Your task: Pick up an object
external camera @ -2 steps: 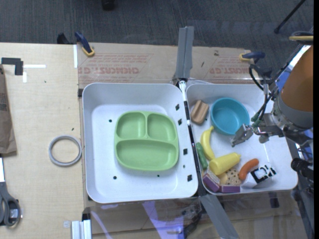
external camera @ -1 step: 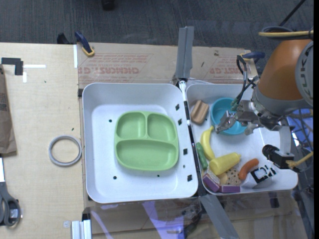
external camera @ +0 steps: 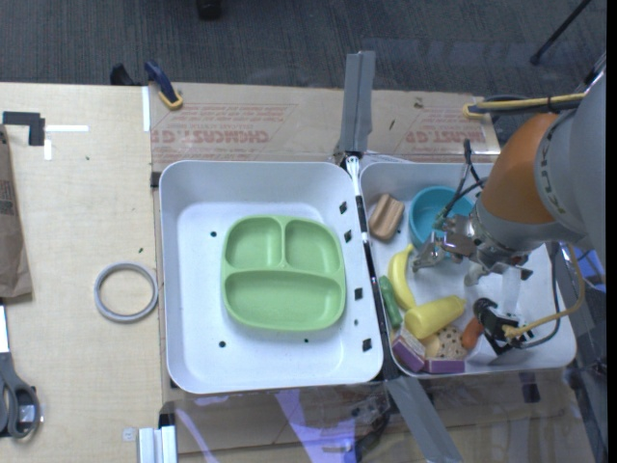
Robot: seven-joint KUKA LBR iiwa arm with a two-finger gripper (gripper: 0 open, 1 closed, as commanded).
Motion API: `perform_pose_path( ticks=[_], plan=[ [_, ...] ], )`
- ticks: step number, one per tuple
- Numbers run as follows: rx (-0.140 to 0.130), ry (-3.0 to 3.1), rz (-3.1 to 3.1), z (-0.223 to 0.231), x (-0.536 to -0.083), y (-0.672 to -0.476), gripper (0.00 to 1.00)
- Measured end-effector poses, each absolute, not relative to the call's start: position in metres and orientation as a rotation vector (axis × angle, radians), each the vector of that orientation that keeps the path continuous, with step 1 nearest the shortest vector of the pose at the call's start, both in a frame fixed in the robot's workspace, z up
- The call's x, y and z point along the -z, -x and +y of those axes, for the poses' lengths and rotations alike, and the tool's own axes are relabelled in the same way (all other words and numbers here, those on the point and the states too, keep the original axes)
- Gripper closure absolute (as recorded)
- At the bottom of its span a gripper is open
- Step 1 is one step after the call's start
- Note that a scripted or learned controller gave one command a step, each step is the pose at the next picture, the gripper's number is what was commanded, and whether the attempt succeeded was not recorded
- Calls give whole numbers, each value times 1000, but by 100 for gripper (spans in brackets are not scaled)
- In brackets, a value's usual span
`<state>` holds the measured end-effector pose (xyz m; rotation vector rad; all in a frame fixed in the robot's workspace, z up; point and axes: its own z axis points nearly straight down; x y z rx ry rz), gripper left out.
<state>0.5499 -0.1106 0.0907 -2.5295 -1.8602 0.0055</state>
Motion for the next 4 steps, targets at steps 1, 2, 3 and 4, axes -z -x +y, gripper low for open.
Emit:
perform_pose_path(
  ticks=[1, 2, 3, 4],
  plan=[
    [-10, 2361, -2067, -175, -100, -643, 0],
    [-9, 2357, -2075, -173, -110, -644, 100],
    [-5, 2604, -1755, -185, -91, -627, 100],
    [-4, 2919, -1162, -152, -183, -655, 100]
  ],
)
